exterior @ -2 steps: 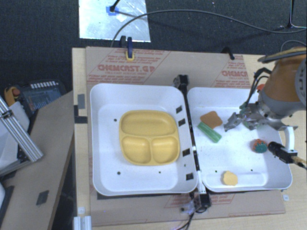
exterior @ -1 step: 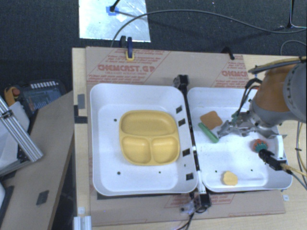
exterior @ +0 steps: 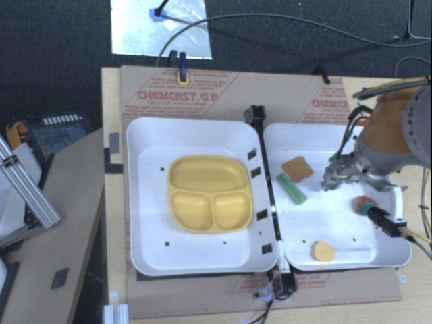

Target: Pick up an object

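Dark carpeted floor (exterior: pixel 54 39) behind the bench — a shiny metal sheet (exterior: pixel 160 17) and trailing cables (exterior: pixel 283 20) on it

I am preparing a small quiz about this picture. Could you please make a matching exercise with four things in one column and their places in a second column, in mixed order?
Things:
1. yellow divided plate
2. green stick
3. brown flat piece
4. yellow round piece

Places:
A. right bin, near its front edge
B. right bin, just behind the green stick
C. left bin, in the middle
D. right bin, near the divider between the bins

Pairs: 1-C, 2-D, 3-B, 4-A
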Available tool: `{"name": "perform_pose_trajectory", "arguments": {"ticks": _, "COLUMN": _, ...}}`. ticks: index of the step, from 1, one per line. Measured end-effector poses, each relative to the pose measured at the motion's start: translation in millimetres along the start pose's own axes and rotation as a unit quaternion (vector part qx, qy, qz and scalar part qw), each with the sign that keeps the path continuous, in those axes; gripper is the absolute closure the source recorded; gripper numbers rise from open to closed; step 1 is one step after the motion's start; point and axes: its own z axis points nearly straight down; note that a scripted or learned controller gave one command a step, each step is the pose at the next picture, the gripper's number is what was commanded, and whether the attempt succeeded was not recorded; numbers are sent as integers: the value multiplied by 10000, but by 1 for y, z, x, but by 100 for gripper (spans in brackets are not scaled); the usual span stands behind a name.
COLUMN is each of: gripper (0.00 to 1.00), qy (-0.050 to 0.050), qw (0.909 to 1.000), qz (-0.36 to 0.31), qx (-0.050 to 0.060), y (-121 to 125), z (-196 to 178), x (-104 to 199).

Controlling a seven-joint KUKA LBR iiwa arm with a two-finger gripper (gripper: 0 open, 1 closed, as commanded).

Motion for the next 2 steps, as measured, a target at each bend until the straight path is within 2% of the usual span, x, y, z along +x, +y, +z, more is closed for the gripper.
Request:
{"name": "perform_pose_trajectory", "arguments": {"ticks": 1, "gripper": 100, "qy": -1, "qw": 10000, "qz": -18, "qx": -26, "y": 0, "z": -61, "x": 8}}
{"name": "perform_pose_trajectory", "arguments": {"ticks": 2, "gripper": 100, "qy": -4, "qw": 10000, "qz": -16, "qx": -22, "y": 5, "z": -105, "x": 3}}
